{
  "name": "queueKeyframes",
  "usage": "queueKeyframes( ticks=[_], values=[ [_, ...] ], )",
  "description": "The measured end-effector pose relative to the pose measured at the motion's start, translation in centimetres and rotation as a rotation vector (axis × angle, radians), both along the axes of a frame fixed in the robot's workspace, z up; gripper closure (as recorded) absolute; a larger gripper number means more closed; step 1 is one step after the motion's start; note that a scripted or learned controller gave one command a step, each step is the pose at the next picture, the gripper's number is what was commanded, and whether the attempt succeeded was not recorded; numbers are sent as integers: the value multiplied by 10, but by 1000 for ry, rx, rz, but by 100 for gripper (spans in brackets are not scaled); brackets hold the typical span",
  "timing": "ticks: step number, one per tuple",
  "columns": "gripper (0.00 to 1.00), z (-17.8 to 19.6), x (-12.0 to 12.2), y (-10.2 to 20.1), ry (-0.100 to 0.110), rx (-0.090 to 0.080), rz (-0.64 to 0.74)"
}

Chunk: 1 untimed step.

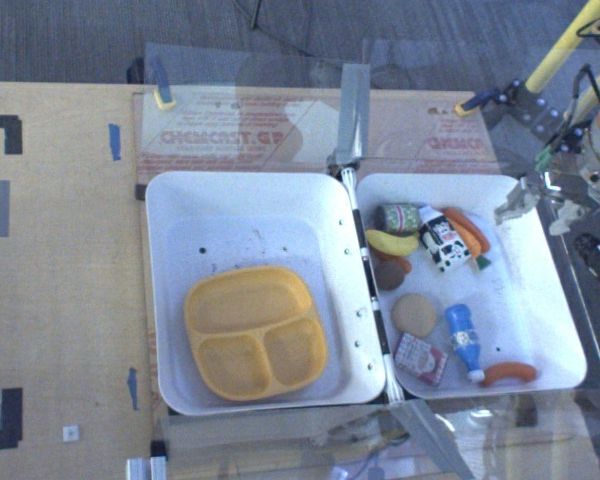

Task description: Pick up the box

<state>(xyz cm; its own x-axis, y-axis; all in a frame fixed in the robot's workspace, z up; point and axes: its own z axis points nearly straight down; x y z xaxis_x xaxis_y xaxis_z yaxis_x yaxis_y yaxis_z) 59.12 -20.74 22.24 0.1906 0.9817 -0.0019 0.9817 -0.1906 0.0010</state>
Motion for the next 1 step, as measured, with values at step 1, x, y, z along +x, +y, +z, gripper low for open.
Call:
queueKeyframes(
  ticks=[1],
  values=[
    [0,-131,-54,70,2,3,11]
  ],
)
